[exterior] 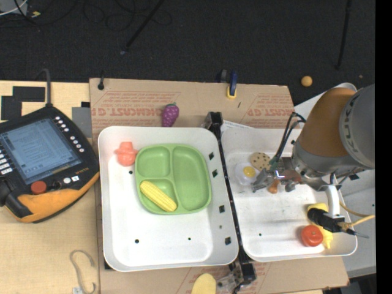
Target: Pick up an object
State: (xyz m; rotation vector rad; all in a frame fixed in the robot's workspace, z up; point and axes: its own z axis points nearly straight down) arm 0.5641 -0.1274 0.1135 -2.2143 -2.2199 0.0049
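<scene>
Low in the right-hand shallow white bin (288, 250), near its left wall: the grey two-finger tool (267, 182), beside a pale yellow round piece (247, 172) and a speckled cookie-like disc (260, 160); impossible to tell how far open, or whether anything is held. Further right in that bin: a red tomato-like toy (312, 236) and a yellow banana-like toy (323, 220). In the left-hand white bin (153, 250): a green divided plastic plate (187, 176) carrying a yellow toy corn cob (158, 196), with a pink toy (125, 154) just beside the plate.

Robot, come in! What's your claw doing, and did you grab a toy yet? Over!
Gripper low in right bin, beside cookie and yellow piece. Grab unconfirmed. Red toy sits apart, untouched.
</scene>
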